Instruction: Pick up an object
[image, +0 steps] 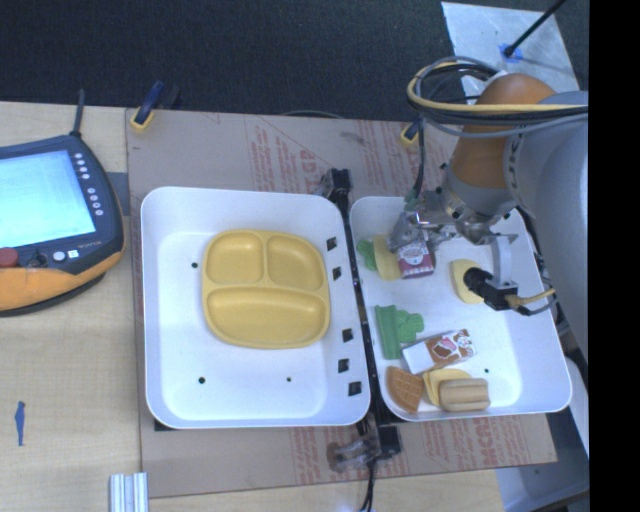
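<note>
The grey arm (520, 150) with its orange band reaches in from the right and hangs over the far part of the right bin (540, 385). Its gripper (412, 238) points down at a small red-and-white carton (415, 261) that stands just beneath the tips; whether the gripper's hold is closed on the carton or merely rests above it cannot be told from this slant. Left of the carton lie a yellow piece and a green piece (367, 254) against the bin's left wall. Right of it sits a pale yellow item (462, 276), partly behind a black fitting on the arm. Nearer in the same bin are a green toy (397, 326), a white packet with a brown picture (437, 350), a waffle-like piece (405, 389) and a bread-roll toy (463, 393). The left bin (170, 330) holds a yellow divided plate (266, 287). A teach pendant (50, 220) lies on the bench at far left.
</note>
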